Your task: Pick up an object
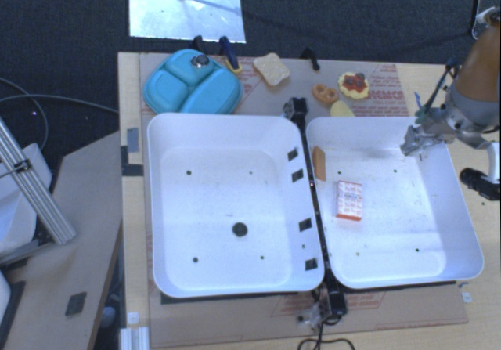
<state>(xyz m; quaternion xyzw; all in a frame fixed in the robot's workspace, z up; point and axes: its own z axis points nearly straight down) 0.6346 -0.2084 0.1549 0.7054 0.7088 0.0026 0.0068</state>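
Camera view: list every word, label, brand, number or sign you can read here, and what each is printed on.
No text here can be read for certain.
Small box in the right bin: red and white printing, too small to read.
Cardboard sheet behind the bins: faint red lettering, too blurred to read.
Cardboard at the front edge: faint red marks, unreadable.
Blue divided plate, toast slice, and end effector: no lettering visible.

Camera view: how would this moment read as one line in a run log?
pincer: above right bin far right corner | small box: lying in right bin, untouched | left bin: small dark disc
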